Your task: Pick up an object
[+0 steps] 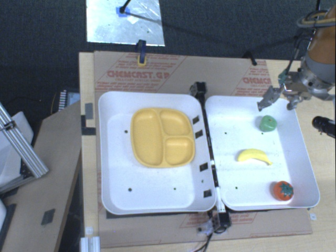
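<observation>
Because nothing sits between its fingers, the lines below treat the pick as not yet made.

Hand: the hand (277,97) hangs over the far edge of the right bin (231,140), its two fingers spread apart with nothing between them; that spread suits a descent onto something small and round.

Nearest candidate: the green round object (268,123) lies just below the hand in this view, near the bin's far right corner, apart from the fingers. Its closeness makes it the likely target, though that is a judgement.

Other candidates: a banana (254,156) lies on its side in the middle of the same bin, and a red-orange round fruit with a green top (283,190) sits in the near right corner. All three are well apart, so the fingers can close on one without nudging another.

Left bin: the left bin (115,140) holds a yellow divided plate (161,137), lying flat near its centre; it looks a poor choice for a two-finger grasp, being wide and low.

Arm: the arm (320,56) comes in from the right, which keeps it over the right bin.

Surface: the surface (157,72) under both bins carries a printed brown sheet.

Risk: the green object sits close to the bin wall, so the outer finger may have little room.
</observation>
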